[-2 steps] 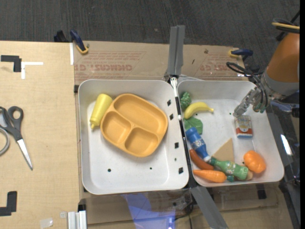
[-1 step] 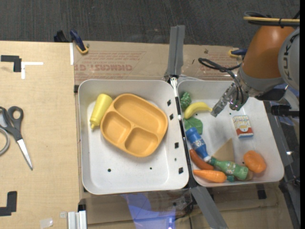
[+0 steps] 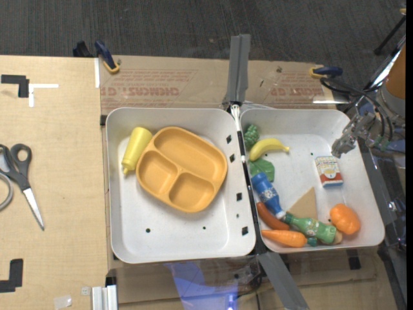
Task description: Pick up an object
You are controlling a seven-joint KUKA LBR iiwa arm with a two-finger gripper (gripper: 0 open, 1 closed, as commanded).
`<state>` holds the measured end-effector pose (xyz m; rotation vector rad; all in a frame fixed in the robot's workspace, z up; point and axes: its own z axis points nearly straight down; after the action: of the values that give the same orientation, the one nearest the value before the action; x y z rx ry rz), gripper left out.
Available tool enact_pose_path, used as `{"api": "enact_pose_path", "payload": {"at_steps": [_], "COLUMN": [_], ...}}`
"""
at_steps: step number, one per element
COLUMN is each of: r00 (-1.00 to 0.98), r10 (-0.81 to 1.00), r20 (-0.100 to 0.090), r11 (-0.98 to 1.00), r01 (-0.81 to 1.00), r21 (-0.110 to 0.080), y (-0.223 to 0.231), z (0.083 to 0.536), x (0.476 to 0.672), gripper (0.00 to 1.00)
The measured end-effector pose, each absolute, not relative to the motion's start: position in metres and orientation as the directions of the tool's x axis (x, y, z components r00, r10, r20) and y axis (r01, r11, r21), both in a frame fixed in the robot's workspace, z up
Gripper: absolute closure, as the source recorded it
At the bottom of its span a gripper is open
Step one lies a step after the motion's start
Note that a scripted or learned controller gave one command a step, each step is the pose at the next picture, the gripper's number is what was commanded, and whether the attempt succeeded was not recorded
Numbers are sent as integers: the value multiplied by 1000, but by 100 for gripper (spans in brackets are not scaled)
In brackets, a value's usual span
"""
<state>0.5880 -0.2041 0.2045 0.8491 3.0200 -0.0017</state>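
Camera view: grey two-finger gripper hangs over the right white bin.
Small white carton lies just below it; whether the jaws are parted, I cannot tell.

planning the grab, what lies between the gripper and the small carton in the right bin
In the camera view, just bare white floor of the right bin separates the gripper from the small carton, which lies just below and slightly left of it.

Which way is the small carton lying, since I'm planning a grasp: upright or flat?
Flat. The small carton lies on its side in the right bin, its printed face up.
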Motion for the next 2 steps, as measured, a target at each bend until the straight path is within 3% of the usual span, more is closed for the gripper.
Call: {"api": "enact_pose_path", "payload": {"at_steps": [1,2], "r00": [-854,-818], "r10": [521,575], "r20": [-5,-2], "r11": [854,818], "r01": [521,575], "r21": [0,0], "y": [-204,-207], "z": [204,103], "x": [588,598], "gripper": [0,0]}}
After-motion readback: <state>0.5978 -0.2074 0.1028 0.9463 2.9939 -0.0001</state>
